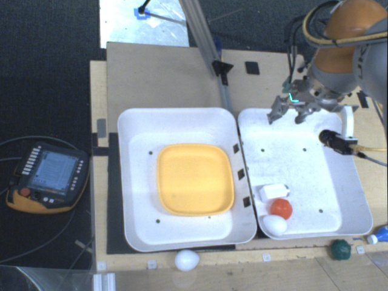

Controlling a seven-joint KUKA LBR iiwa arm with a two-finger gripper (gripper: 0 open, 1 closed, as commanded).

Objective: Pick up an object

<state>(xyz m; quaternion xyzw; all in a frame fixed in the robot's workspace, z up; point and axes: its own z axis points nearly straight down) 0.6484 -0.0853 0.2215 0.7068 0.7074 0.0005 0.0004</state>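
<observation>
My gripper (288, 114) hangs over the far edge of the right bin (339, 180), its two fingers spread apart with nothing between them. A red-orange ball (281, 208) lies near that bin's front left corner. A white block (274, 192) rests just behind the ball, and a white egg-shaped object (275, 225) sits right in front of it. All three lie well in front of the gripper. A yellow square plate (196, 178) sits in the middle of the left bin (136, 162).
Outside the bins, a white egg (187, 260) lies on the bench in front of the left bin. A dark green ball (340, 249) sits at the front right. A teach pendant (47, 176) rests on the floor at the left. A metal pole (203, 29) slants in behind the bins.
</observation>
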